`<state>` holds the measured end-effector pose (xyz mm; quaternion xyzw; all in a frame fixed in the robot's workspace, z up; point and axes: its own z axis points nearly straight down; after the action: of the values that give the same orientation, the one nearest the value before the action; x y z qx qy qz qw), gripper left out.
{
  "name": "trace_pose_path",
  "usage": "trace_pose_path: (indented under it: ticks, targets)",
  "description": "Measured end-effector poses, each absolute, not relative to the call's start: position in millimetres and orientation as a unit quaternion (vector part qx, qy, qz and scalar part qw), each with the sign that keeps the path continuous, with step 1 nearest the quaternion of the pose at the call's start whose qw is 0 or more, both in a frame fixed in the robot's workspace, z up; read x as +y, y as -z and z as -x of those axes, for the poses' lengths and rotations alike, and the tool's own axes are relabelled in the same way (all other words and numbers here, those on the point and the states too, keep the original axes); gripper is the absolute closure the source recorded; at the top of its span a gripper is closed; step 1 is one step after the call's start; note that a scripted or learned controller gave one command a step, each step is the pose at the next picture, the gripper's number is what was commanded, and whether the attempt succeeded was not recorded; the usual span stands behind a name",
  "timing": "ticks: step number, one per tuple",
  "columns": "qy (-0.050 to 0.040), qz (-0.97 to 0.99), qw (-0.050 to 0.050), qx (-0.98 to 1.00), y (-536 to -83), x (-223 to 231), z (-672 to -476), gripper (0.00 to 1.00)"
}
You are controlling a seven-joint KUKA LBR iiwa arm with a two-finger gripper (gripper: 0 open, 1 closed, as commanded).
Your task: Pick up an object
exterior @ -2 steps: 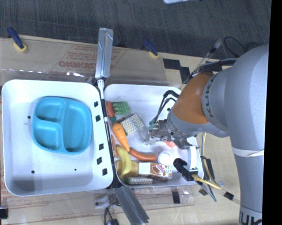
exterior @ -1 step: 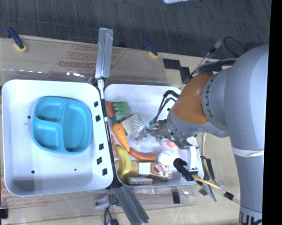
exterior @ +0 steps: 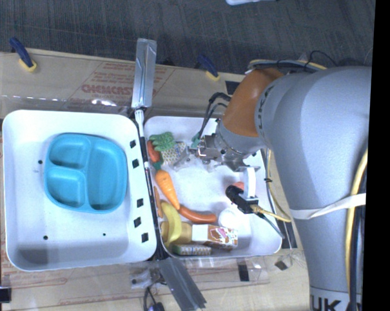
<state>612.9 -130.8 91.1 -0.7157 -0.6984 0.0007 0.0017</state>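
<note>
Cardboard-covered bench (exterior: pixel 69 82) is bearing two shallow white bins side by side, with dark floor showing beyond its far edge; left bin (exterior: pixel 20 176) is holding a blue divided plate (exterior: pixel 86 171), lying flat; right bin (exterior: pixel 268 242) is holding the loose objects.

Carrot (exterior: pixel 167 188): orange, tapered, lying against the left wall of the right bin; its long axis is running from upper left to lower right, thick end toward the far side.
Banana (exterior: pixel 171 223): yellow, curved, lying just below the carrot, its length running roughly along the bin's left wall.
Orange curved piece (exterior: pixel 197 215): lying crosswise between the banana and a white round object (exterior: pixel 231 219); what it is is hard to tell.
Printed packet (exterior: pixel 222 236): lying near the front wall, long axis left to right.
Green leafy toy (exterior: pixel 162 142): sitting in the far left corner, partly overlapped by a grey speckled item (exterior: pixel 176 153).

Grey arm (exterior: pixel 311 144) is covering the right side of the bin; gripper (exterior: pixel 207 152) is hanging low over the far part of the right bin, just beside the speckled item; whether it is released or clenched I cannot tell, the wrist hiding it.
</note>
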Motion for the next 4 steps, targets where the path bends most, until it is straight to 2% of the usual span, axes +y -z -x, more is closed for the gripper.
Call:
trace_pose_path:
  ticks: [1,2,3,4]
  targets:
    - [-0.0008,0.725,0.001,-0.689,-91.8,-96.5,-656.7,0.00]
    - [-0.0019,0.722,0.002,-0.692,-101.9,-95.1,-657.0,1.00]
    - [0.0005,0.630,-0.001,-0.777,-258.1,-86.8,-649.6,1.00]
    - [-0.0008,0.440,0.001,-0.898,-234.8,-121.9,-580.0,1.00]
